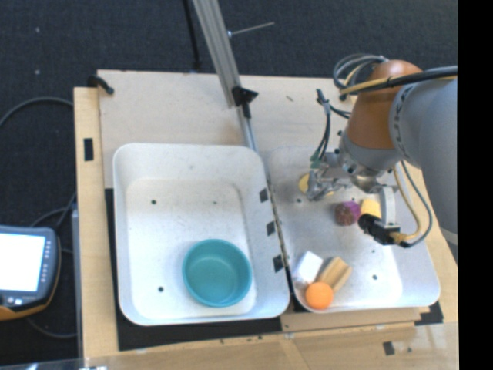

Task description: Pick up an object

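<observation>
My gripper (322, 185) hangs low over the upper part of the right bin (416, 280), under the orange wrist band (377, 118). A small yellow object (305, 182) lies right at its left side, partly hidden by it. Just below and right of the gripper sit a purple object (347, 212) and a pale yellow one (371, 206), close together. Near the bin's front left corner lie a white block (308, 266), a tan wooden block (334, 272) and an orange ball (319, 295), all bunched together.
The left bin (154, 206) holds a teal bowl (217, 272) at its front right. A slanted metal post (223, 56) rises behind the bins. Cables (408, 218) loop off the wrist over the right bin. A tablet (23, 268) lies off the bench at left.
</observation>
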Robot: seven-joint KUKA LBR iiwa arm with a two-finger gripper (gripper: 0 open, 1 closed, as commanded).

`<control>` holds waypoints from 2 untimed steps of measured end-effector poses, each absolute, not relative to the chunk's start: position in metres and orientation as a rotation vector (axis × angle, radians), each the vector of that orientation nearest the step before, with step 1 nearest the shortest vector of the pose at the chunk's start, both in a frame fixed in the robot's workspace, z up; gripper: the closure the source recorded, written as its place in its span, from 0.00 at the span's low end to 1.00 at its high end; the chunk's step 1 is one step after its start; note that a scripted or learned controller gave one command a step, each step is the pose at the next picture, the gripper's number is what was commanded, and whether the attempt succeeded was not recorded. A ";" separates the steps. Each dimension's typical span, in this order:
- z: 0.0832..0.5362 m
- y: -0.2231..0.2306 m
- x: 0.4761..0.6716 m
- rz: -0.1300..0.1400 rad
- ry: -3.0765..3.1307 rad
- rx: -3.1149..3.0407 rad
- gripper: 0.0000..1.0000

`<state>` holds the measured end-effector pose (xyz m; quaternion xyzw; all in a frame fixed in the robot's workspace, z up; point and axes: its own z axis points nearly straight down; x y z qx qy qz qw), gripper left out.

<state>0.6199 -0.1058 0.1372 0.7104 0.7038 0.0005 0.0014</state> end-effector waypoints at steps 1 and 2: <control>0.184 -0.102 0.615 0.005 2.214 2.223 1.00; 0.230 -0.099 0.612 0.006 2.221 2.216 1.00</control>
